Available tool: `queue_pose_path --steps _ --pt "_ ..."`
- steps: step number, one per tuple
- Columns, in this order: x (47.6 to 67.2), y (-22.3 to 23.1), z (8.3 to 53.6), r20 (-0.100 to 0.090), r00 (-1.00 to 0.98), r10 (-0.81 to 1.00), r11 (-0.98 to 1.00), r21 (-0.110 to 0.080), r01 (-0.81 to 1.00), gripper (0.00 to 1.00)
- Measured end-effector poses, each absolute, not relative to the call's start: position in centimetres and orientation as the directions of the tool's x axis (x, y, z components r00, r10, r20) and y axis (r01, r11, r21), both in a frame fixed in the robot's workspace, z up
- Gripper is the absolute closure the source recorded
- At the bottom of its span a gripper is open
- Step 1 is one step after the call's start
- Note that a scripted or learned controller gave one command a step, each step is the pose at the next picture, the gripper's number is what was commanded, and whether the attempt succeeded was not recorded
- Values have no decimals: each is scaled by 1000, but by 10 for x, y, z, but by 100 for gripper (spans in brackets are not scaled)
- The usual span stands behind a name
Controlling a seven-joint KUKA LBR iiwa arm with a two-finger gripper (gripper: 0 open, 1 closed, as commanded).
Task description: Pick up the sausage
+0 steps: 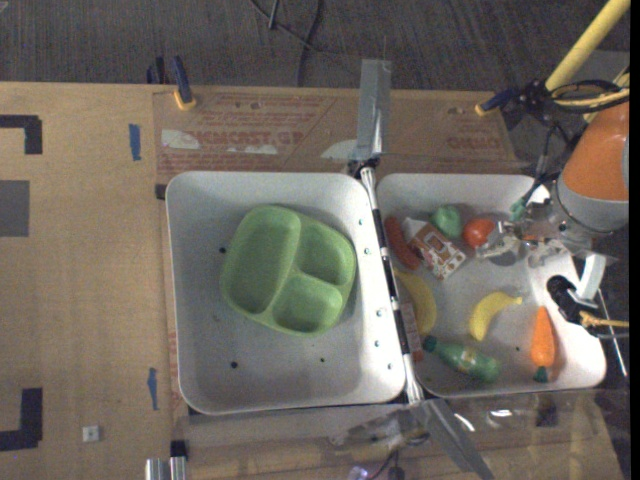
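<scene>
The sausage (pixel 399 243) is a short red-brown piece lying against the left wall of the right bin (pixel 580 373), beside a small printed carton (pixel 437 251). My gripper (pixel 505 240) hangs over the upper right part of that bin, right next to a red-orange tomato (pixel 478 231). It is well to the right of the sausage, with the carton between them. The grey wrist and its orange band (pixel 600 158) rise behind it on the right.
The right bin also holds a green pepper (pixel 447 218), two bananas (pixel 417 301) (pixel 492 312), a green bottle (pixel 463 359) and a carrot (pixel 542 340). A green divided plate (pixel 290 268) lies in the left bin (pixel 195 348). A metal divider (pixel 385 268) separates the bins.
</scene>
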State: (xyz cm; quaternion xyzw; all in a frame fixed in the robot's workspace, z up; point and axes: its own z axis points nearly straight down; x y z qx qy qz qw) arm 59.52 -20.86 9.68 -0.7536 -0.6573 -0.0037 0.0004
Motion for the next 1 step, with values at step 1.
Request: queue_pose_path --steps 1 --pt "647 -199 88 9 422 907 -422 2 907 0"
